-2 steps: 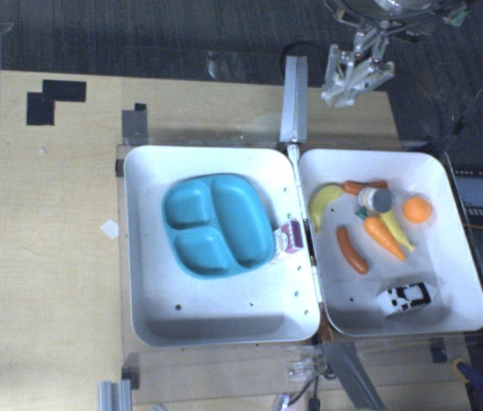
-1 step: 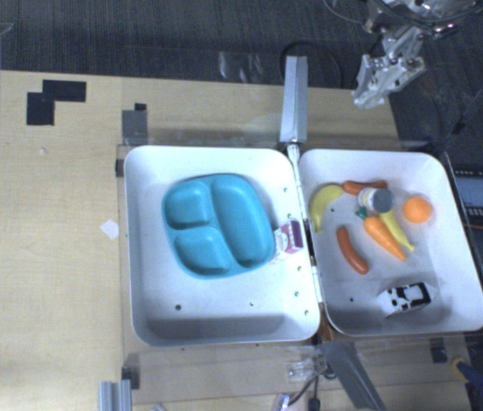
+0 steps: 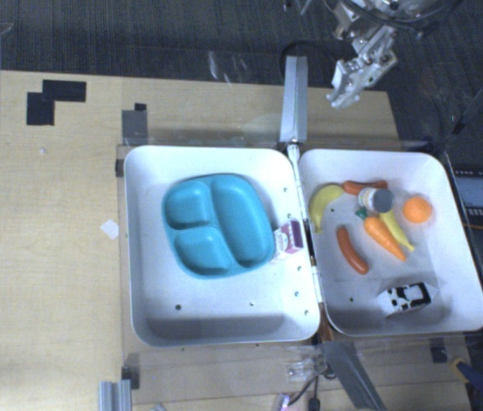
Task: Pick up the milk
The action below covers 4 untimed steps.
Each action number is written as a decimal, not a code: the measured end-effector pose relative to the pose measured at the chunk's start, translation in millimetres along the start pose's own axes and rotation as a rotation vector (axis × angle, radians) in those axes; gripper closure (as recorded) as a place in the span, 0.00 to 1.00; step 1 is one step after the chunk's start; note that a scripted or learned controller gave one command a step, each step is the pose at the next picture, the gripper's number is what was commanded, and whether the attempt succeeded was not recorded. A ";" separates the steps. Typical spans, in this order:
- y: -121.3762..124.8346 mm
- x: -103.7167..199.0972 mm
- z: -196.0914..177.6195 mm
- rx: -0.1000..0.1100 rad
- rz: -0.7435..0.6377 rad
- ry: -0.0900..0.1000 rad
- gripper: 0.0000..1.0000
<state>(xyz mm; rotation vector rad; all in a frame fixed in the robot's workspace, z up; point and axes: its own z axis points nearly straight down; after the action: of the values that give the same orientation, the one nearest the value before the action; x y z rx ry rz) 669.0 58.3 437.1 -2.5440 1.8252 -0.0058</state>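
Note:
The milk is a small carton with black and white cow patches. It lies on its side near the front of the right bin. My gripper hangs high above the bench behind the right bin's back left corner, far from the milk. Its pale fingers point down and left, stand apart, and hold nothing.
In the right bin lie a banana, two sausages, a carrot, an orange and a grey-capped bottle. The left bin holds a blue divided plate; a small pink and white pack sits by the divider.

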 end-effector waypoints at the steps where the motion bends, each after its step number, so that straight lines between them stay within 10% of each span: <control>1: 2.0 5.5 20.5 -0.002 -0.104 0.001 1.00; 2: -8.1 -24.1 1.1 -0.002 -0.404 -0.002 1.00; 3: -8.1 -23.9 1.2 -0.002 -0.404 -0.002 0.00; 4: 44.0 -16.9 122.6 -0.005 -0.366 0.000 0.00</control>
<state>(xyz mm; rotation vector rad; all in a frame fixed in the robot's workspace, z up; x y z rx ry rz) 623.0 61.0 314.1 -2.8383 1.3342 -0.0036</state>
